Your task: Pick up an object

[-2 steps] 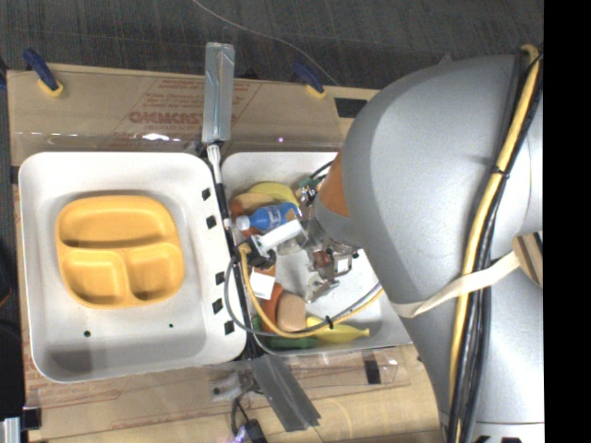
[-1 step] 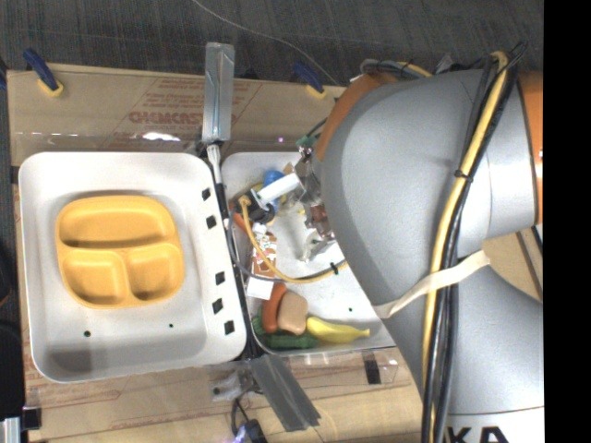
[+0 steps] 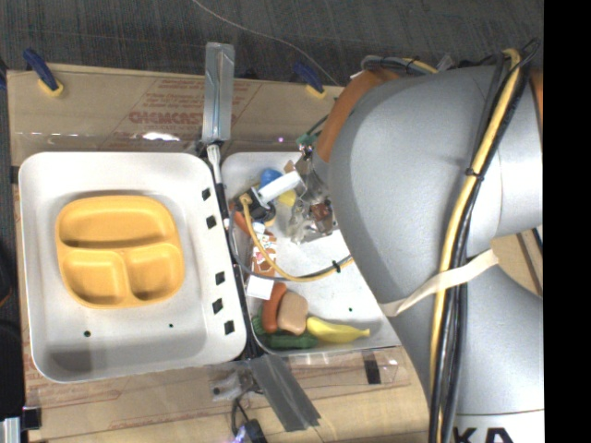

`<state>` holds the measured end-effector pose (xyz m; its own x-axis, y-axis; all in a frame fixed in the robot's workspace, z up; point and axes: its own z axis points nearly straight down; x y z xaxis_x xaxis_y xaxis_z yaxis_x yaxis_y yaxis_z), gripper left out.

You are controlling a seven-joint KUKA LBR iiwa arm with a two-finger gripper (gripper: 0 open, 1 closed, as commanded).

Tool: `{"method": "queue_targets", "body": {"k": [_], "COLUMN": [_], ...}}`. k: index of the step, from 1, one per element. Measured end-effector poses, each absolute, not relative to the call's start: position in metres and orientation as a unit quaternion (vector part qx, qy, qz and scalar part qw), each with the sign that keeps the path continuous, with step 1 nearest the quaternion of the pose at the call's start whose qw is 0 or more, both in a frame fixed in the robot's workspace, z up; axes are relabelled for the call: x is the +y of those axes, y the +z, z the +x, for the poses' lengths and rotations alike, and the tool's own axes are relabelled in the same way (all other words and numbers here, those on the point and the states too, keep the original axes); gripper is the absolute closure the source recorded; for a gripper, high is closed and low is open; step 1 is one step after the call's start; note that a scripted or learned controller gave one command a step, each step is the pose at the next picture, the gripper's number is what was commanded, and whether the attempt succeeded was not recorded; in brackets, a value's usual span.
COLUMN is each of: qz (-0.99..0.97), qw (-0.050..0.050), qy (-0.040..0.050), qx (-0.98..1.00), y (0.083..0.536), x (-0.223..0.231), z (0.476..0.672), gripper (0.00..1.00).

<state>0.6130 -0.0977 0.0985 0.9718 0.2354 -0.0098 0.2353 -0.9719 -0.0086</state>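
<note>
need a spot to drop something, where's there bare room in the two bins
Most room is in the left bin: the white floor below and around the yellow divided tray. In the right bin, a small bare patch lies between the yellow cable and the banana. Its left side and top are crowded with toy food, and the arm covers the rest.

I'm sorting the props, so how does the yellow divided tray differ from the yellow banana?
The yellow divided tray is broad, rounded-rectangular, with three compartments; the yellow banana is slim and curved. The tray lies in the left white bin, the banana among clutter in the right white bin. Both are yellow.
</note>
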Motion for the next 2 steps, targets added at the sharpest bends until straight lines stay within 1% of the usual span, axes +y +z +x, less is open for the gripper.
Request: {"method": "queue_targets", "body": {"k": [1, 2], "qz": [-0.994, -0.995], "qw": [0.001, 0.0], "qy": [-0.004, 0.0009], "qx": [-0.107, -0.104], "y": [0.1959, 0.1908], "x": [-0.0301, -0.0337], "z": [0.6266, 0.624], "gripper": [1.0, 0.0]}}
